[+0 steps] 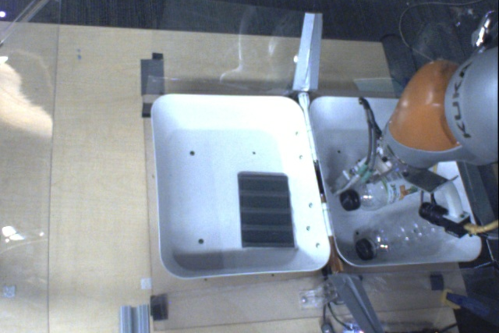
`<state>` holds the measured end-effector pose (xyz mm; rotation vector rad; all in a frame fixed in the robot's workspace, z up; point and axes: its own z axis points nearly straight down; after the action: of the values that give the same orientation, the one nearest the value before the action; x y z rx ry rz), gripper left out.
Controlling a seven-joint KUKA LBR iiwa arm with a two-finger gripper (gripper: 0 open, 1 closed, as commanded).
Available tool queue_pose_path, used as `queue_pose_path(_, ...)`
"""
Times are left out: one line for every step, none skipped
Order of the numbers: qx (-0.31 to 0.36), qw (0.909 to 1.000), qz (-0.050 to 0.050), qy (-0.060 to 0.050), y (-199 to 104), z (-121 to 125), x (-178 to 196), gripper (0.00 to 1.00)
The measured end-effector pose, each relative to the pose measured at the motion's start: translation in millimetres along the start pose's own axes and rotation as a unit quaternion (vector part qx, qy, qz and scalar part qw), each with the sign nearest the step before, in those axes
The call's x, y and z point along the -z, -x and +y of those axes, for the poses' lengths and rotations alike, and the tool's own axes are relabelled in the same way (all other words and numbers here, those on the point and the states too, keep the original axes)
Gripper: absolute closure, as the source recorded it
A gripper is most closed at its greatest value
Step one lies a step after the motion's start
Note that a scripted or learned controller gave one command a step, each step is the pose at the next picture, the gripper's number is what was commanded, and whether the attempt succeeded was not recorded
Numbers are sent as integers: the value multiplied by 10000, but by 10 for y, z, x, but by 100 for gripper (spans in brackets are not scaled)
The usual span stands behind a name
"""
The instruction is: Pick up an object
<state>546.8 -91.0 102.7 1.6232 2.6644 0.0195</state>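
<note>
the right bin [343, 117] is the landmark here: it sits on the desk [93, 191] touching the left bin [203, 121] along their shared wall, and everything that matters lies inside it. the arm [437, 113], grey with its orange band, comes in over the right bin's far right side and drops toward the bin's middle, where the pincer [373, 171] sits low among cables and glare. whether the pincer is wide or narrow cannot be told from this slanted look down (the wrist hides most of it), and nothing can be seen held in it. the likeliest thing to pick is a clear plastic bottle with a dark cap [366, 195], lying on its side in the middle of the right bin, just beside and slightly toward the near edge from the pincer, possibly touching it; its long axis seems to run roughly left to right across the bin, cap toward the shared wall. a second clear bottle [382, 242] lies nearer the bin's front edge. a dark ribbed block [265, 208] lies flat in the left bin, well apart.
</note>
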Motion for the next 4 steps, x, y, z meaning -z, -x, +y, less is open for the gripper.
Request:
queue_pose_path(-409,9991,32,-51,26,-49,-127,0)
queue_pose_path(-759,9971,12,-50,-29,-37,-127,0)
queue_pose_path(-134,9999,9,-25,-123,-174,-118,0)
queue_pose_path(-899,9959,34,-78,-285,89,837,0)
